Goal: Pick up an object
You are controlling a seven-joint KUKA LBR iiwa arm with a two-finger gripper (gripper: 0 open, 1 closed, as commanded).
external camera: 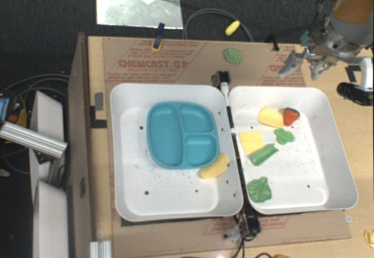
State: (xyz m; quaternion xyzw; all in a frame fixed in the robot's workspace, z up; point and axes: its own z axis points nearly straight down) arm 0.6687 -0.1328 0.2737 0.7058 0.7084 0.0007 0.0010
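Gripper (pixel 303 66) hung above the bench, beyond the far rim of the right bin (pixel 327 192); fingers spread, nothing between them. Stood at the approach step, no grasp begun. Lay in the right bin, well apart from the gripper: yellow oval piece (pixel 270 117) touching a red piece (pixel 291 115), small green piece (pixel 284 136), yellow block (pixel 252 141), green stick (pixel 263 153), leafy green piece (pixel 259 189). Sat in the left bin (pixel 131 192): blue tray (pixel 181 134), yellow piece (pixel 214 166) at its corner. Needed next, probably: travel inward over the right bin, centring on one piece, descent, closing.
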